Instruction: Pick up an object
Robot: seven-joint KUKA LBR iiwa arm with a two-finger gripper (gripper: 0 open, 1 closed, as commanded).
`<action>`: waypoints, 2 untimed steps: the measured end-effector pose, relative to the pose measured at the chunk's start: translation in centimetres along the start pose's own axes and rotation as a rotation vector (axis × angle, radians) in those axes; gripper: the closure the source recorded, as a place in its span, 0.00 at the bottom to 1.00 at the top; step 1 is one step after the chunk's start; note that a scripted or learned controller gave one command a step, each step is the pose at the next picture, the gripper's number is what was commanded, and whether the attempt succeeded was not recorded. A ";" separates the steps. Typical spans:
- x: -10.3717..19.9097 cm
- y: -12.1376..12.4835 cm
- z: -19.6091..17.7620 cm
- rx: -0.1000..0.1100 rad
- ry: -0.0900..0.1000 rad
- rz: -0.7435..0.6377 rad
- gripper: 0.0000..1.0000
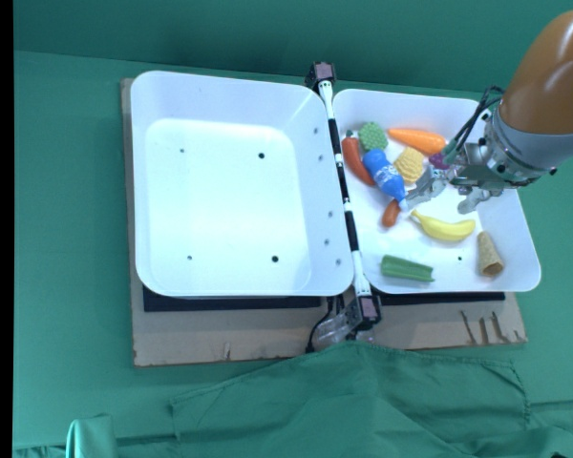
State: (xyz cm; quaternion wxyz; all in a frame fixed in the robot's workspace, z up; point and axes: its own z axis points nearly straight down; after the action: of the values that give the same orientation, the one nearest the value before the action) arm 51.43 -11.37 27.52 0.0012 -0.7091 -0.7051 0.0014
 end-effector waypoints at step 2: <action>-1.5 0.7 7.0 -0.031 -0.009 -0.002 0.00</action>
State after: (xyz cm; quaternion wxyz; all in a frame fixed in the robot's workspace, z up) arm 52.06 -12.84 20.53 -0.0130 -0.7084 -0.7057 -0.0062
